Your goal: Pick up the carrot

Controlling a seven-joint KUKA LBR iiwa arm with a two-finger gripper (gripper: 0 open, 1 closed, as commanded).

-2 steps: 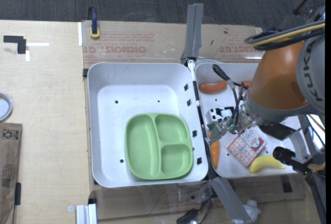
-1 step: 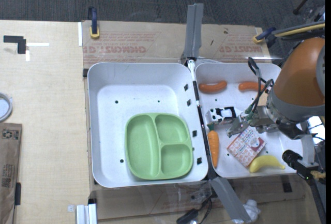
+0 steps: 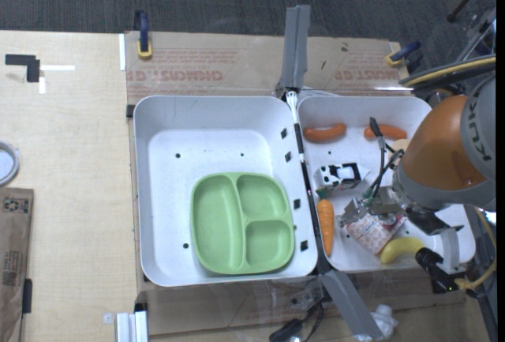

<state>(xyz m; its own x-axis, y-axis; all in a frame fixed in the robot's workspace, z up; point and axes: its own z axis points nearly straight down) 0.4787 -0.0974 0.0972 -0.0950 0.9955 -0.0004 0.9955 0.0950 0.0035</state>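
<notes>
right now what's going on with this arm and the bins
The grey arm with the orange band reaches into the right white bin, its gripper low over a crinkly snack packet. The orange carrot it should pick up lies untouched by the bin's left wall. A green divided plate sits in the left bin.

An orange carrot (image 3: 325,227) with a small green top lies flat on the floor of the right-hand white bin (image 3: 347,105), hard against that bin's left wall, beside the divider where the two bins meet. It lies lengthwise along the wall, green stem end toward the far side of the bench, tapered tip pointing toward the near edge. The carrot sits in the near-left corner area of its bin, whole and unobstructed, with nothing resting on it and nothing gripping it.
</notes>
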